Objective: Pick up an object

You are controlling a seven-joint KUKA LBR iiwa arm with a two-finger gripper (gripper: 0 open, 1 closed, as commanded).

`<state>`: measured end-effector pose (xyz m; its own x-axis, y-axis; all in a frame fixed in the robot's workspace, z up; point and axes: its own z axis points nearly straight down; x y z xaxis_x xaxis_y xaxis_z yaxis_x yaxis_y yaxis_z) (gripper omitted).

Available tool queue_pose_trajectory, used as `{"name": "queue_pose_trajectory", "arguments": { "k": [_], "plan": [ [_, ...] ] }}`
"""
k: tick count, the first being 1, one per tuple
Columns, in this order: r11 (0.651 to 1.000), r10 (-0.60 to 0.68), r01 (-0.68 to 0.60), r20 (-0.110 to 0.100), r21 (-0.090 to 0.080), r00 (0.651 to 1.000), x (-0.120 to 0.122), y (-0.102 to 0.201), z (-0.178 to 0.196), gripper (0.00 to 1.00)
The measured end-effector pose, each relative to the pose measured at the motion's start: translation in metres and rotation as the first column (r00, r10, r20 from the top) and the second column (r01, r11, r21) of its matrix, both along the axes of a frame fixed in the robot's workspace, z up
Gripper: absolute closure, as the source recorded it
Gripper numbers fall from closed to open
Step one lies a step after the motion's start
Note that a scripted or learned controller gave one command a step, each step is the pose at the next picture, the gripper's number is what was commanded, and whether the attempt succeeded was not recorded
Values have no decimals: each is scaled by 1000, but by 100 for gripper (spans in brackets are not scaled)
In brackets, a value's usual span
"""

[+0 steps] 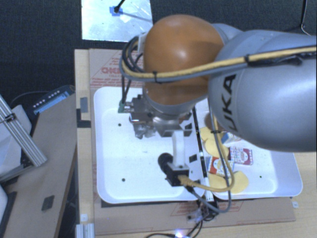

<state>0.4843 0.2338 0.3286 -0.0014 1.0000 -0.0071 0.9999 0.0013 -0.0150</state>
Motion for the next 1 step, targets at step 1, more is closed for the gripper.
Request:
{"name": "queue_pose_trajectory", "arguments": {
  "k": [1],
  "plan": [
    [1000, -2, 2, 31, 13, 1000, 50, 0, 133, 100]
  ]
}}
